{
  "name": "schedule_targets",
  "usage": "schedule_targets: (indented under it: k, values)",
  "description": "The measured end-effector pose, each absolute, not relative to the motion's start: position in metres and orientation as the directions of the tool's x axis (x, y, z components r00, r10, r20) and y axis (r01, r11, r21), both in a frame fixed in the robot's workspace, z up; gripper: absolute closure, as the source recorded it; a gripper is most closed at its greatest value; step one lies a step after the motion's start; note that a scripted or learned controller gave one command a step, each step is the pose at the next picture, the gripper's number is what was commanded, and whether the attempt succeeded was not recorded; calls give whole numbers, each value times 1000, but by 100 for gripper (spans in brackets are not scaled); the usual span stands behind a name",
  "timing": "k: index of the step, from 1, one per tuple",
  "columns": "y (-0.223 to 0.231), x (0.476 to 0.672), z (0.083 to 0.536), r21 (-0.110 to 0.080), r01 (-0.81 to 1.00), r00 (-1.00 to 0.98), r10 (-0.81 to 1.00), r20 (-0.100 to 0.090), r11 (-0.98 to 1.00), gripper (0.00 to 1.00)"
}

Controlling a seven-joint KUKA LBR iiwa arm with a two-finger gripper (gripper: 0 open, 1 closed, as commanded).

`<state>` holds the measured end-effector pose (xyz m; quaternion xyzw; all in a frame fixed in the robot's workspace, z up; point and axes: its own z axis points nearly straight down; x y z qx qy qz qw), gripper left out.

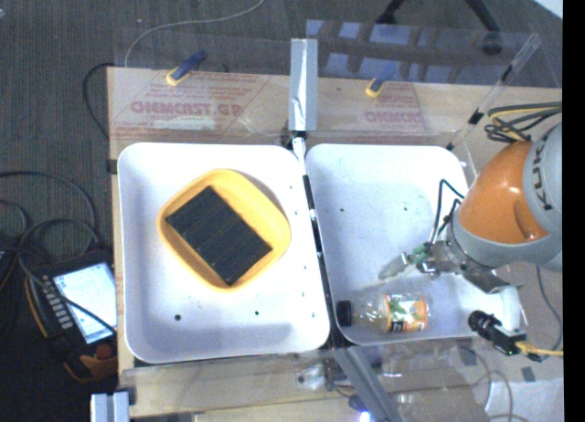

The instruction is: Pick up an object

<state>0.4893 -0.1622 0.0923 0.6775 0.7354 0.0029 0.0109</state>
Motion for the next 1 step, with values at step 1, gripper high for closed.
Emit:
schedule_targets:
  k: [1]
  values:
    - [-168,496,110,-2,1000,-6,1000,0,6,0]
